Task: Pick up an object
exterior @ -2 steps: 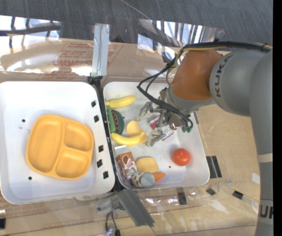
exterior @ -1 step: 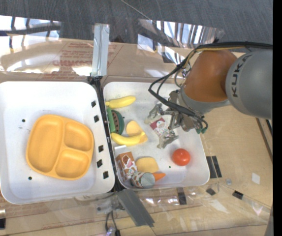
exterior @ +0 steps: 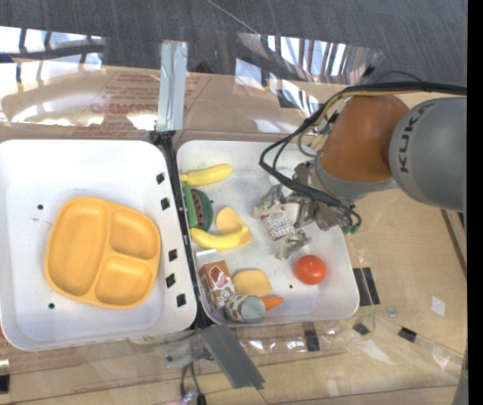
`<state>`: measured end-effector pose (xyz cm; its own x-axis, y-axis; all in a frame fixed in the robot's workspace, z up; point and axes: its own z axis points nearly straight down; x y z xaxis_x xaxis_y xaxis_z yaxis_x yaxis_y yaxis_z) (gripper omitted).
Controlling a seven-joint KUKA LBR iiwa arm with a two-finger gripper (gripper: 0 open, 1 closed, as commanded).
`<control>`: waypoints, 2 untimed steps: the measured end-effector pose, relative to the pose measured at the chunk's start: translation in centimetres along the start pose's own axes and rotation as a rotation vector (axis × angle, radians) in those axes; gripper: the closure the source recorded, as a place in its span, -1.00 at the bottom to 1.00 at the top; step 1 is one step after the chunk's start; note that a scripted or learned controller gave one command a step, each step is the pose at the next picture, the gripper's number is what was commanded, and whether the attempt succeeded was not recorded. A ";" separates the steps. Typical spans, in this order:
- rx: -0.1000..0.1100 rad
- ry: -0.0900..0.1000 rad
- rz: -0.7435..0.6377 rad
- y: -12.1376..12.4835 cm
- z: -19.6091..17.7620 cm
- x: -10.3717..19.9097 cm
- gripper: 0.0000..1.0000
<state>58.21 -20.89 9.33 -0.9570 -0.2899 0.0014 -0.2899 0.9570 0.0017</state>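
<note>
Big grey arm (exterior: pixel 418 146) w/ the orange band comes in from the right and hangs over the right bin (exterior: pixel 342 256). Left bin (exterior: pixel 13 226) has just a yellow divided plate (exterior: pixel 102 250) sitting roughly in its middle. Gripper (exterior: pixel 285 222) is down in the right bin's center, kinda tangled in cables; can't tell how its jaws stand or if anything's between them, too cluttered there.

Stuff in the right bin, all pickable: a banana (exterior: pixel 207 175) near the top left, 2nd banana (exterior: pixel 221 240) lower w/ a yellow wedge-ish piece (exterior: pixel 227 219) just above it, green item (exterior: pixel 199 209) vs the left wall. Red tomato (exterior: pixel 310 269) sits just below-right of the gripper. Along the bottom: a brown carton (exterior: pixel 217 281), another yellow lump (exterior: pixel 252 283), small orange carrot (exterior: pixel 271 303).
</note>
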 end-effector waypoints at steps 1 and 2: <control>0.001 -0.004 -0.005 0.1 -1.2 -0.3 1.00; 0.007 -0.011 -0.028 1.3 -11.1 -8.5 1.00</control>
<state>66.01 -17.23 20.39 -0.9486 -0.3165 -0.0097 -0.3164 0.9486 -0.0056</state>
